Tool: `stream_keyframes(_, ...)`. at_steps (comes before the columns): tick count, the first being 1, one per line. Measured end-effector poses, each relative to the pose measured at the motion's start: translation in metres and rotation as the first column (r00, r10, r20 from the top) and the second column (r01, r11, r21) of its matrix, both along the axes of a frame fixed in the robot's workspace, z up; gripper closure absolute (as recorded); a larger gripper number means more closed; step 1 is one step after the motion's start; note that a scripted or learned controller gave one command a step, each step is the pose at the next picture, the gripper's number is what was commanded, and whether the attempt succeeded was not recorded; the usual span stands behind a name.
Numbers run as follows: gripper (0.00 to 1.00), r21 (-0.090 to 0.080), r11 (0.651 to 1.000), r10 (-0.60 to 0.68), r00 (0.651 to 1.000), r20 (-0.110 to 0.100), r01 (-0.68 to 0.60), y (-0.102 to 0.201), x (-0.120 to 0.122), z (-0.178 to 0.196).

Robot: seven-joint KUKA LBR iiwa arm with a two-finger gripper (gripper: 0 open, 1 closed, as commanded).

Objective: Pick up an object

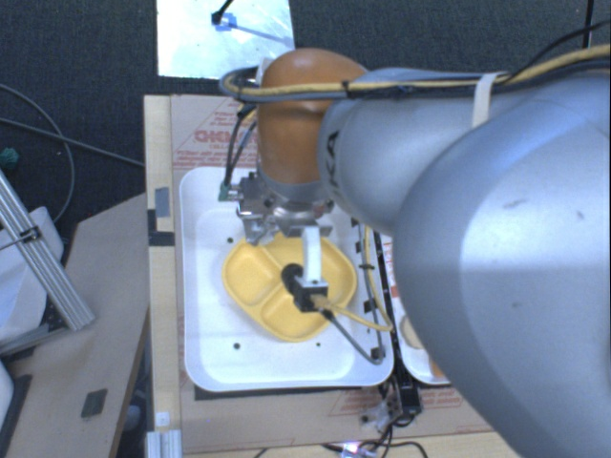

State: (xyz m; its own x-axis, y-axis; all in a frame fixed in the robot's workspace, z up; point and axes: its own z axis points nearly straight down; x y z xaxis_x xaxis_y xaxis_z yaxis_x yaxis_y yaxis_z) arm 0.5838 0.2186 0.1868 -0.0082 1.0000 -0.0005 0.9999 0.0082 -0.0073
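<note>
1. Where the arm (496,218) reaches in from the right, its grey bulk covers most of the right half of the scene, and one orange band (305,113) sits above the wrist.
2. One gripper (275,225) hangs over the far part of the left bin, right above the far edge of the yellow plate. Whether it touches the plate cannot be told.
3. How wide the gripper stands cannot be told, because the wrist hides its tip from above.
4. Two shallow white bins stand side by side. The left bin (205,351) is almost wholly in view, while the right bin (422,368) shows as a near corner strip under the arm.
5. One yellow divided plate (250,280) lies flat on the floor of the left bin, about midway between its near and far walls and somewhat nearer its right wall. Raised ridges split it into compartments, but the robot covers part of it, so they cannot be counted.
6. Two small dark dots (236,346) mark the bin floor just on the near side of the plate.
7. One cardboard sheet (205,139) with red print lies under both bins.
8. One pale shiny sheet (191,27) lies on the dark ground beyond the far edge.
9. One aluminium rail (43,256) slants across the wooden benchtop (105,284) at the left, and one small dark square (93,404) lies at the near left.
</note>
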Motion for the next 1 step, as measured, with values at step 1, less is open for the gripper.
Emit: stream_keyframes(1, 1.0, 0.003, 1.0, -0.002, 1.0, 0.015, 0.002, 0.0167, 0.084, -0.0538)
